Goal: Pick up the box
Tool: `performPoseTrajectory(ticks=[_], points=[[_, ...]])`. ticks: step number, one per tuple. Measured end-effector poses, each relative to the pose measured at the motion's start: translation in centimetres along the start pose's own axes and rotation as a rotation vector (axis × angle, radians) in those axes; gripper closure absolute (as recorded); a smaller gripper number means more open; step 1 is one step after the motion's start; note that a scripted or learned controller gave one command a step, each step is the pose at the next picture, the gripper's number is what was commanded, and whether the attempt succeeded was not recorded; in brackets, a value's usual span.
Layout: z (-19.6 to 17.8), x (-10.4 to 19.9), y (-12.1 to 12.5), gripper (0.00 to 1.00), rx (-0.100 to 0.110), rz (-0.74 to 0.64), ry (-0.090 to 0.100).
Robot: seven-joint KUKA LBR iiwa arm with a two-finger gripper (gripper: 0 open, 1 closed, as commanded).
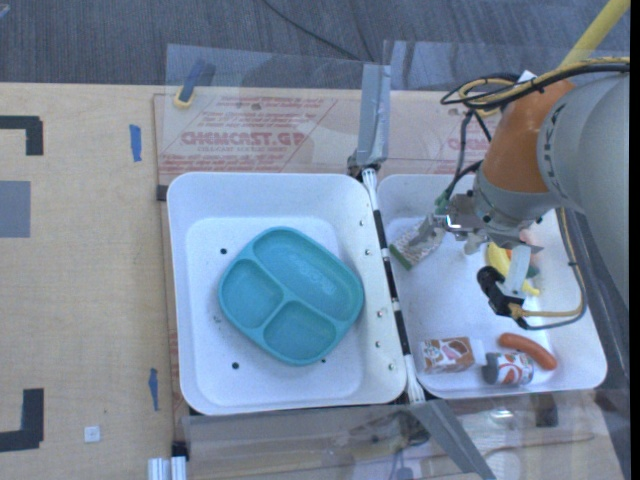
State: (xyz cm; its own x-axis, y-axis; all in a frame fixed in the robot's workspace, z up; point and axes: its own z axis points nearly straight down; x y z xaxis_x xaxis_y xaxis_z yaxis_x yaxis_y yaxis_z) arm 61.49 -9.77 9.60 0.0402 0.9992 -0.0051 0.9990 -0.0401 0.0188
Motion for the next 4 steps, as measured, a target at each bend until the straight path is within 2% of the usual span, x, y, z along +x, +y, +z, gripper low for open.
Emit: performPoseTrajectory(ticks=[2, 3, 4], points=[[0.0, 0.2, 0.4, 0.0, -0.001, -0.055, -0.003], [0.1, -0.2, 3.5, 0.0, 0.005, 0.047, 0.003], [0.1, 0.0, 4.0, 0.0, 0.004, 0.037, 0.0]])
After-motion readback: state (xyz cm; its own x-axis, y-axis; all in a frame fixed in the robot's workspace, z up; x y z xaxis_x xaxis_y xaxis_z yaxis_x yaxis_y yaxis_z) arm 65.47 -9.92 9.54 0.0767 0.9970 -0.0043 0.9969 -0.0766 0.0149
